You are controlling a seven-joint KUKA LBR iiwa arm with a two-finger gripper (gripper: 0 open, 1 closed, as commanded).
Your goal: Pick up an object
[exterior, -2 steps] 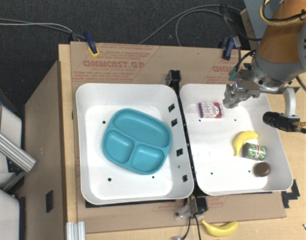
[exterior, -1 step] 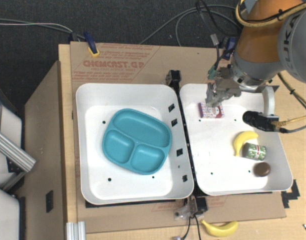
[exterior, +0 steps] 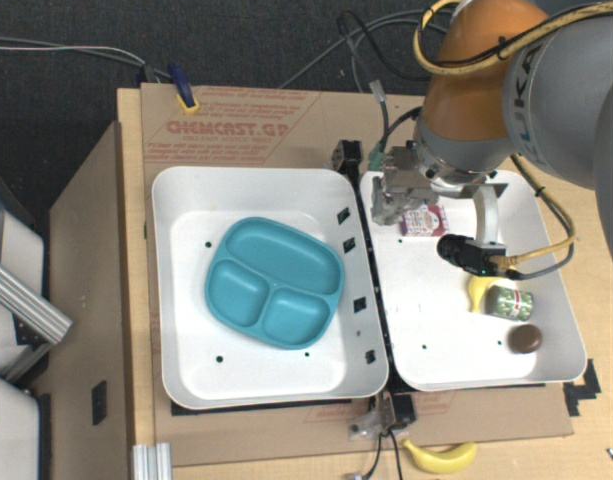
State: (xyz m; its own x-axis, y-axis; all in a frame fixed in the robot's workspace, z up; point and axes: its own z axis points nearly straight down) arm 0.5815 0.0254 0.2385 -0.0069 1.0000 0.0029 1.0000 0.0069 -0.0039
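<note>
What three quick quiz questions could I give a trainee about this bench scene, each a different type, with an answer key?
1. True or false: the blue divided tray lies in the right bin.
2. Multiple choice: the tool hangs over which part of the right bin? A) the far corner beside the divider between the bins B) the near right corner C) the middle of the near edge
3. Short answer: what small dark round thing lies near the right bin's near right corner?

Key
1. False; it lies in the left bin.
2. A
3. A brown ball-like object, just nearer than the green can.
</note>
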